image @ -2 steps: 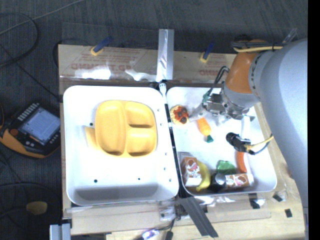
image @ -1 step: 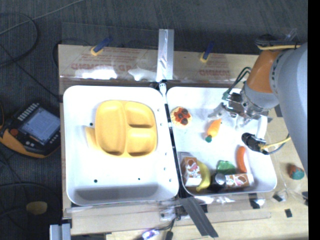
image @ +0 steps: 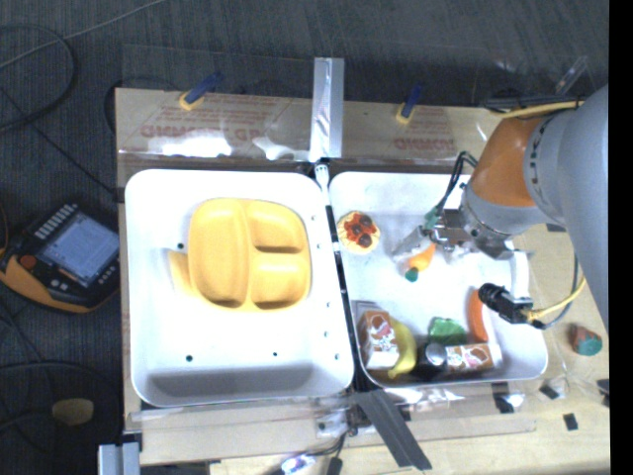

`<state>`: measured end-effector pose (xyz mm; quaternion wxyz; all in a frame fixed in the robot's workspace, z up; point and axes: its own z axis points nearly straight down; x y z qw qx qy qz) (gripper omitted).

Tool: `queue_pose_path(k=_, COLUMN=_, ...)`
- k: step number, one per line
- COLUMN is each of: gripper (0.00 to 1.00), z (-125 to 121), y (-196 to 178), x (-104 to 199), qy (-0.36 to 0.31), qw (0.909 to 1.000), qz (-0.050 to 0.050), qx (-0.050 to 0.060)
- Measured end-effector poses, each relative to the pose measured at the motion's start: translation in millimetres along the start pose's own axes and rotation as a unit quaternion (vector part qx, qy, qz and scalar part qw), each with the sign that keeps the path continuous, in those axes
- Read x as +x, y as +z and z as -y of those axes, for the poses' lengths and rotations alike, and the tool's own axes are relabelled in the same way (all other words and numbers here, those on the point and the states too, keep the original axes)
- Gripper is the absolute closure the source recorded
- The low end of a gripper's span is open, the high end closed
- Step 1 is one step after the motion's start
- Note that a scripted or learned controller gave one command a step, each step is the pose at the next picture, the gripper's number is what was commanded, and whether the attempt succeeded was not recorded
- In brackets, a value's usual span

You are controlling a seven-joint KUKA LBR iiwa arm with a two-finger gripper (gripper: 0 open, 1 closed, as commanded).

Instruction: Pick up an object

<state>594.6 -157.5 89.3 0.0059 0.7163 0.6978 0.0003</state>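
Note:
My gripper (image: 433, 236) hangs low over the upper middle of the right bin (image: 396, 194), below the orange band of the arm (image: 504, 171). Just under it lies a small orange carrot (image: 422, 259) with a green tip, and the two look to be touching or nearly so. A round pizza-like toy (image: 357, 231) rests to the left by the bin's wall. Along the front of this bin lie a banana (image: 401, 350), a brown snack box (image: 375, 331), a green item (image: 447, 328), a dark bottle (image: 432, 356) and a red-orange piece (image: 477, 317).
The left bin (image: 158, 354) holds a yellow divided plate (image: 247, 252). A black cable connector (image: 497, 300) from the arm hangs over the right bin's right side. A handheld controller (image: 64, 255) lies on the floor at the left.

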Motion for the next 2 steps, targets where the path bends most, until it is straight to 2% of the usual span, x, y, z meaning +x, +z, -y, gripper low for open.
queue_pose_path(k=1, gripper=1.00, z=-1, y=-10, x=1, qy=0.000, qw=1.0000, qz=-0.001, qx=-0.001)
queue_pose_path(k=2, gripper=1.00, z=-71, y=-92, x=69, qy=0.041, qw=0.9991, qz=-0.002, qx=0.010)
